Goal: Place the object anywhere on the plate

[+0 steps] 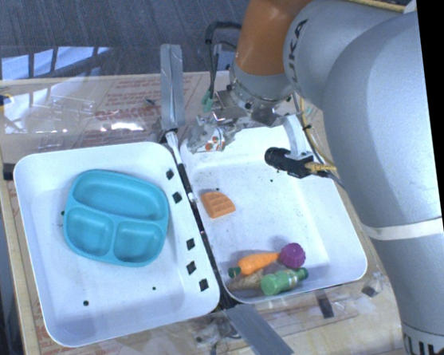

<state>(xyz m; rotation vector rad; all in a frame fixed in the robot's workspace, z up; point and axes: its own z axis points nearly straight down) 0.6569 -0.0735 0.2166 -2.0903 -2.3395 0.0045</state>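
A light blue plate [116,218] with three compartments lies in the left bin [53,306]. In the right bin [323,216] an orange wedge-shaped piece [218,204] rests near the left wall. My gripper [207,138] hangs at the back left corner of the right bin, above and behind the orange piece, apart from it. A small white and orange bit shows at its tip, too blurred to identify.
At the front of the right bin lie a carrot [256,262], a purple round object [292,254] and a green bottle-shaped object [283,282]. A black clip [288,161] juts from the arm over the right bin. The arm's large grey body fills the right side.
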